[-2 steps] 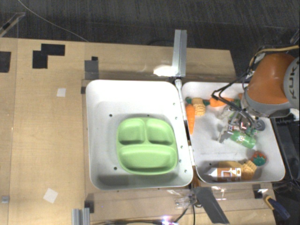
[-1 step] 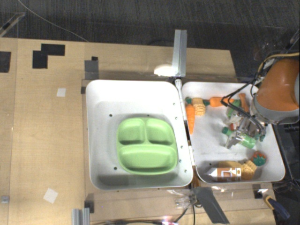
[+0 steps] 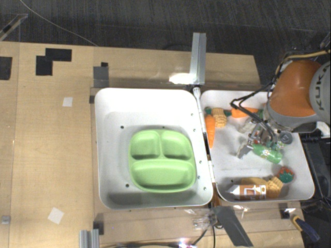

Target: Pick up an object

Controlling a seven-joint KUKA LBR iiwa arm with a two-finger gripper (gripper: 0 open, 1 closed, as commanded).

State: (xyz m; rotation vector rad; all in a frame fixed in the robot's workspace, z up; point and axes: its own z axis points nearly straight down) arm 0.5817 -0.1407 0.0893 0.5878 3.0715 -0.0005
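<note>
Green bottle (image 3: 269, 152) beside open bin floor (image 3: 227, 156)

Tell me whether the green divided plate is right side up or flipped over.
Right side up: the green plate in the left bin shows its three hollow compartments facing upward.

This is a robotics lab or test cell, not a home. A plywood table (image 3: 51, 154) carries two shallow white bins: the left bin (image 3: 111, 138) at nine o'clock, the right bin (image 3: 305, 174) at three. Metal brackets (image 3: 198, 58) clamp them at twelve o'clock. An industrial arm (image 3: 295, 94) reaches in at two o'clock, and loose cables (image 3: 46, 19) trail over dark carpet (image 3: 155, 9) at eleven.
</note>
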